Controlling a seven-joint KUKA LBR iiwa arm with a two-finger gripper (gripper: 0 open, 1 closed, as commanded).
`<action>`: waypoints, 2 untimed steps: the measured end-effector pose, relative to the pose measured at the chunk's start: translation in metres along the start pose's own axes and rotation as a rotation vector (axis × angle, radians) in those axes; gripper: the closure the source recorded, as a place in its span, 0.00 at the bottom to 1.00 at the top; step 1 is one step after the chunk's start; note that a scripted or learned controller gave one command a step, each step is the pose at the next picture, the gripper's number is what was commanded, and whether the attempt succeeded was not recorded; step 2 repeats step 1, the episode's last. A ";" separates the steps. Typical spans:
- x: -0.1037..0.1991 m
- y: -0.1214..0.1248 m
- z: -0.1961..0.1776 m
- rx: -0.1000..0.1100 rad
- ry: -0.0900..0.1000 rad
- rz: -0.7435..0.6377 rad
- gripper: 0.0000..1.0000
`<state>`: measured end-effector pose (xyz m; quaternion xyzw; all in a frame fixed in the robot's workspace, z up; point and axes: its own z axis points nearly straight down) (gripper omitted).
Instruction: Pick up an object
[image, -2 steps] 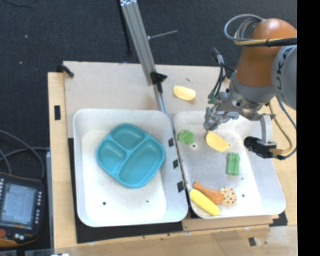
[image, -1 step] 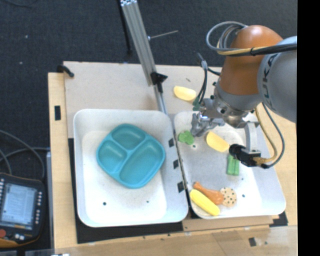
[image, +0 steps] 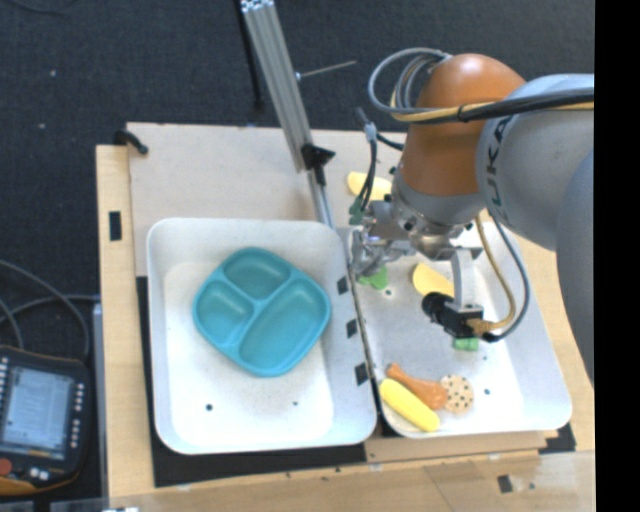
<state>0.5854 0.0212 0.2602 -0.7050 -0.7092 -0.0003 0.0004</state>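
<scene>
Orange and grey, the arm reaches in from the right and hangs over the upper left part of the right bin (image: 520, 390). Its end effector (image: 368, 262) sits low by the divider between the bins, just above a small green piece (image: 374, 281); whether it grips anything, I cannot tell. A yellow banana (image: 408, 405), a carrot (image: 416, 386) and a cookie (image: 458, 393) lie at the bin's lower edge. A teal divided plate (image: 262, 310) rests in the left bin (image: 180, 420).
</scene>
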 end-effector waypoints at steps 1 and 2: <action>0.050 -0.015 -0.003 0.001 0.001 -0.002 1.00; 0.050 -0.015 -0.003 0.001 0.001 -0.002 1.00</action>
